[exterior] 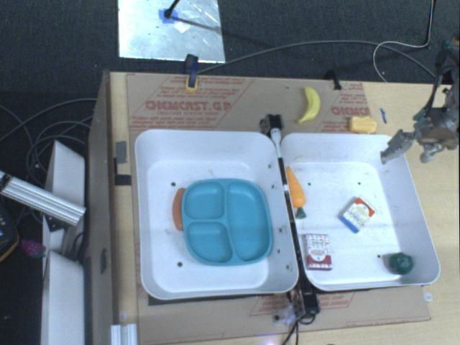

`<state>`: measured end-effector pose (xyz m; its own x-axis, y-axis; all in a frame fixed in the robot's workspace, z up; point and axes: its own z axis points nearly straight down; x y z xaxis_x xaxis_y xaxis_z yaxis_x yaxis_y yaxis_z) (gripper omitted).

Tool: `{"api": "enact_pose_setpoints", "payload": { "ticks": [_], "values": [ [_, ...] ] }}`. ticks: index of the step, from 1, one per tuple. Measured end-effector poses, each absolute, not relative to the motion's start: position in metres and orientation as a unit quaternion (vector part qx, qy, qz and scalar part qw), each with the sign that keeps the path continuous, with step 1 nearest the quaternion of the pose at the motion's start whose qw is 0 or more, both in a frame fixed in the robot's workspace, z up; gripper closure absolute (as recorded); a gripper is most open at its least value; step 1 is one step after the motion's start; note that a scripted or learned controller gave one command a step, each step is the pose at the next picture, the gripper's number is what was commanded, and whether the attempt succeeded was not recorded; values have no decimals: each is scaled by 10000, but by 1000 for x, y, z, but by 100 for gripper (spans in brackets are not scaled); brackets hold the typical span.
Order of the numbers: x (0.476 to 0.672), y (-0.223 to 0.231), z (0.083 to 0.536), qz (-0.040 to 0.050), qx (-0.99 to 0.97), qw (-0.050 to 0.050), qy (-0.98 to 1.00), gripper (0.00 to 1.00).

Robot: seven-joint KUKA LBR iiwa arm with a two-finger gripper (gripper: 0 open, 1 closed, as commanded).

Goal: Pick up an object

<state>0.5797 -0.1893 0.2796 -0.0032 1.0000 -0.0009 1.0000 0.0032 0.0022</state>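
A blue divided plate [228, 220] fills my left bin [154, 192]. In the right bin [413, 214] lie a carrot [295, 188], red carton [318, 251], small box [357, 214] and green ball [400, 263]. My pincer [411, 146] hovers at its far right rim, spread, gripping nothing.

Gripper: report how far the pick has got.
Nothing looks picked yet. The gripper sits at the right bin's upper right rim, nothing visibly in it. The carrot, small box, red packet and green ball lie inside. The pick remains.
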Motion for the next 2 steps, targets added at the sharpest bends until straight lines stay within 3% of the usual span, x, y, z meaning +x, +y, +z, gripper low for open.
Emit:
{"api": "enact_pose_setpoints", "payload": {
  "ticks": [1,2],
  "values": [
    [569,-172,136,-6,7065,-12,7077,0],
    [557,-154,92,19,7071,60,7071,0]
  ]
}}
